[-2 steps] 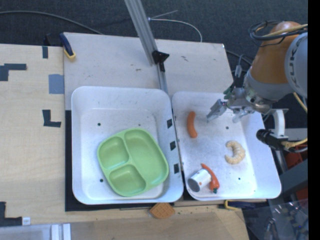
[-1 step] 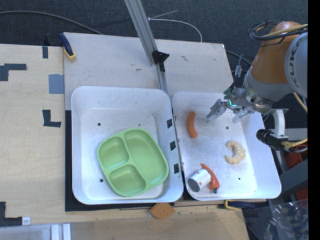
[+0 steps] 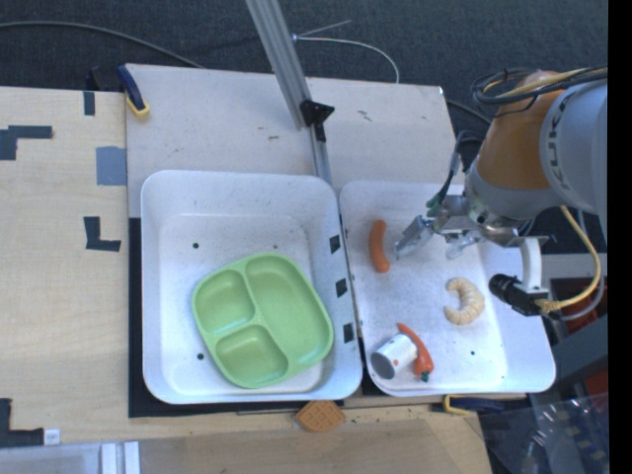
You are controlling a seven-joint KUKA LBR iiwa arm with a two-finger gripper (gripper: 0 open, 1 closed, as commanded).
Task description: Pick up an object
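Observation:
In the right bin (image 3: 513,363) lie an orange sausage (image 3: 379,246), a tan croissant (image 3: 464,300), and a white cup (image 3: 393,357) on its side with an orange carrot (image 3: 419,349) against it. My gripper (image 3: 433,245) hovers over the bin's upper middle, just right of the sausage and above the croissant. Its fingers are spread, the left fingertip (image 3: 408,244) close to the sausage, and nothing sits between them.
The left bin (image 3: 168,215) holds a green three-compartment plate (image 3: 262,319). A grey pole (image 3: 281,47) slants in from the top toward the bins' divide. A brown cookie (image 3: 318,416) lies on the bench below the bins.

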